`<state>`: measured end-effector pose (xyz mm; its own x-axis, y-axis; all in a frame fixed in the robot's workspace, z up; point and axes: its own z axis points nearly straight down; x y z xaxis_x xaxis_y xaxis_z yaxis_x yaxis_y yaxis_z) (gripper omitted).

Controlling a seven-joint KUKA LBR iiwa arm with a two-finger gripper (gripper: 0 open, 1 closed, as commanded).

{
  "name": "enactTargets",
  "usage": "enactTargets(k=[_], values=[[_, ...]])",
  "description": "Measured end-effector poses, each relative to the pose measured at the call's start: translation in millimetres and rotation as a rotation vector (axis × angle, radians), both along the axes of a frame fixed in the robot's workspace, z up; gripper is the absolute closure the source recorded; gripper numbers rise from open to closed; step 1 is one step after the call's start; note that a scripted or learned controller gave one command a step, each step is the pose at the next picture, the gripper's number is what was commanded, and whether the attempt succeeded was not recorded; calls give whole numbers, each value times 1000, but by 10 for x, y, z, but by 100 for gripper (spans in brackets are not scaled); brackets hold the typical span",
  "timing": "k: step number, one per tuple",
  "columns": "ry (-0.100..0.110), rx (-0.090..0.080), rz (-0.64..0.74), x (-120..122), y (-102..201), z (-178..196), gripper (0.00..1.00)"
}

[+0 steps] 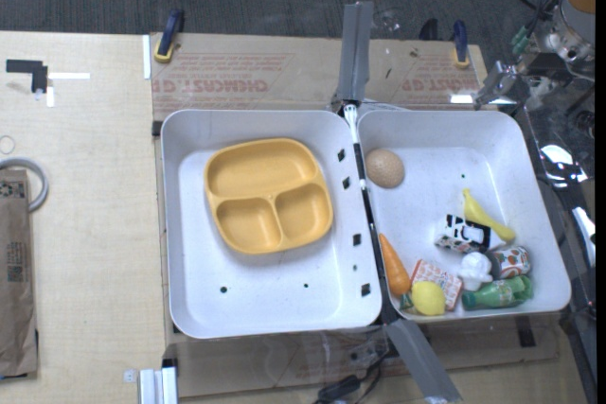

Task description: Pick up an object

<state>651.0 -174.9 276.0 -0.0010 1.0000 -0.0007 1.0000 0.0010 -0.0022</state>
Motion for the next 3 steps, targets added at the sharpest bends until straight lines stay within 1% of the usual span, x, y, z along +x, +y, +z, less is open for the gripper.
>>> enactTargets(k=[1,2,3], values=[[1,0,-50,-479,8,-1212,0],[1,1,-308,-696,13,-1849,0],[1,1,-310,-697,4,-1757,100]])
